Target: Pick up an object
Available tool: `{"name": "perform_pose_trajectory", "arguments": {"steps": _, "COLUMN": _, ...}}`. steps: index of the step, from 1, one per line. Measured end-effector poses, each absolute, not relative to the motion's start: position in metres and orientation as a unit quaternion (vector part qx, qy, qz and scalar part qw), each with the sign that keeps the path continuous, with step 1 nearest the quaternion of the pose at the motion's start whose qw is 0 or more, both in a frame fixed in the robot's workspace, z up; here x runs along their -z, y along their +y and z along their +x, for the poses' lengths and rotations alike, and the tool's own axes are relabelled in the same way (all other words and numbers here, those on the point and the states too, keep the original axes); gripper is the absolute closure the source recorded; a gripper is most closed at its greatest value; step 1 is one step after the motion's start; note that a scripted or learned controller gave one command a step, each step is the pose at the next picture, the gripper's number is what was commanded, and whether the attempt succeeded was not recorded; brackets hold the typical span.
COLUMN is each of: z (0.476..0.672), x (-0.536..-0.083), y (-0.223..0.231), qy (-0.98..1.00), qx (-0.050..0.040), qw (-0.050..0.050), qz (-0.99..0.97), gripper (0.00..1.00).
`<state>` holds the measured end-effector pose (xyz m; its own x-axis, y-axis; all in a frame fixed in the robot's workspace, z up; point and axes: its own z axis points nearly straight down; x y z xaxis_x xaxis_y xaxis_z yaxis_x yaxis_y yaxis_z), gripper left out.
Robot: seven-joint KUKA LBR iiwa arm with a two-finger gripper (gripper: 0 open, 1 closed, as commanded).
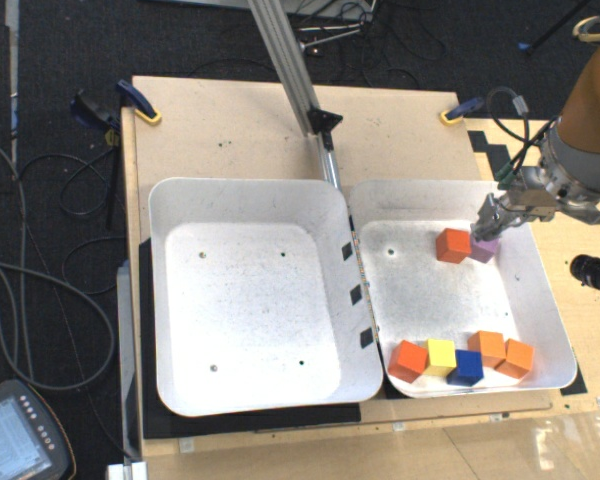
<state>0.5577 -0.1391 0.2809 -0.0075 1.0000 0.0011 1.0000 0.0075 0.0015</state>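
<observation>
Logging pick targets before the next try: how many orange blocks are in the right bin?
4. One orange block sits up beside the purple block under the tool; three along the near edge. More may be hidden under the tool.

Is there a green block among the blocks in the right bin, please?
No, the right bin holds orange blocks, a yellow block, a blue block and a purple block.

A pale wooden bench top (240, 138) sits on a dark carpeted floor (50, 268). Black cables (20, 183) loop across the floor at the left. A slanted metal pole (280, 48) crosses the top, rising from the bench's middle. Blue and yellow clamps (138, 100) grip the bench's far corners. A screen device (15, 438) lies at the bottom left.
</observation>
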Motion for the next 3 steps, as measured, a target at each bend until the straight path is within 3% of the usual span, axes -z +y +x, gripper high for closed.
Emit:
{"name": "perform_pose_trajectory", "arguments": {"steps": 2, "z": 0.558, "x": -0.265, "y": -0.036, "qy": 0.710, "qx": -0.0006, "qw": 0.000, "qz": 0.704, "gripper": 1.00}}
{"name": "perform_pose_trajectory", "arguments": {"steps": 3, "z": 0.549, "x": -0.269, "y": 0.017, "qy": 0.710, "qx": -0.0004, "qw": -0.001, "qz": 0.704, "gripper": 1.00}}
